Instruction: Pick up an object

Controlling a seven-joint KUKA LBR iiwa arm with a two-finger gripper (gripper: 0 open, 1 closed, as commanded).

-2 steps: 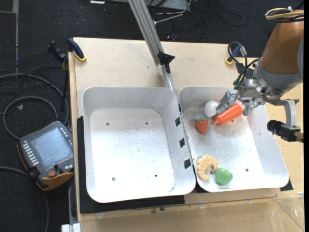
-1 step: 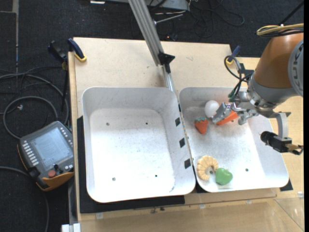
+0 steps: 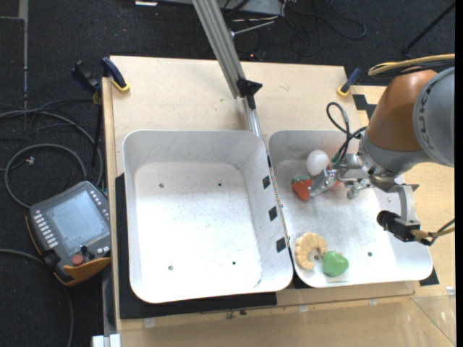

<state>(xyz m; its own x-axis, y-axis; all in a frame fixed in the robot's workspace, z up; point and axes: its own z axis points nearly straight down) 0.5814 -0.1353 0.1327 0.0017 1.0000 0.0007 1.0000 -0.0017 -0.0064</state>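
The right bin (image 3: 405, 266) holds a white ball (image 3: 316, 161), a red object (image 3: 302, 188), a tan ridged piece (image 3: 311, 249) and a green object (image 3: 335, 264). My gripper (image 3: 338, 186) is low over the upper middle of this bin, just right of the red object and below the white ball. It is open, with nothing between its fingers. The left fingertip (image 3: 323, 183) is beside the red object, at or close to touching it. The tan piece and the green object lie together near the bin's front edge, well clear of the gripper.
The left bin (image 3: 145, 150) stands beside the right one, sharing a raised divider (image 3: 275, 201). A metal pole (image 3: 221, 38) slants down to the bins' back junction. The arm's grey and orange body (image 3: 405, 118) overhangs the right bin's back right corner.
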